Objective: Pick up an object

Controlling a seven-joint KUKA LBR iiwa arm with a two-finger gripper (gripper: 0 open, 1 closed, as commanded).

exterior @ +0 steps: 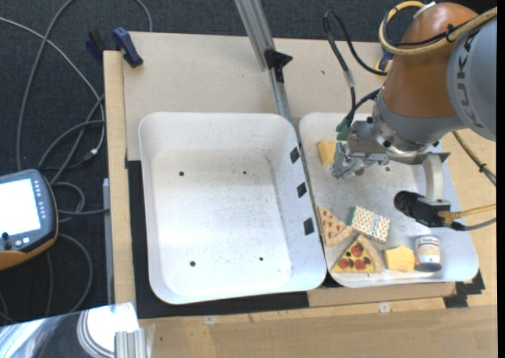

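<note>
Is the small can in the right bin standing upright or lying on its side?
Lying on its side, it seems: the small can shows its labelled wall along its length, near the front corner of the right bin, beside the yellow block.

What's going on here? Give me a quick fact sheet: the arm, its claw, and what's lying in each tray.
arm: grey and orange, reaching in from the right
claw: low over the right tray, beside a yellow block
right tray, near edge: pizza slice, sandwich triangle, dotted cracker, cheese wedge, small can
left tray: speckled white
</note>
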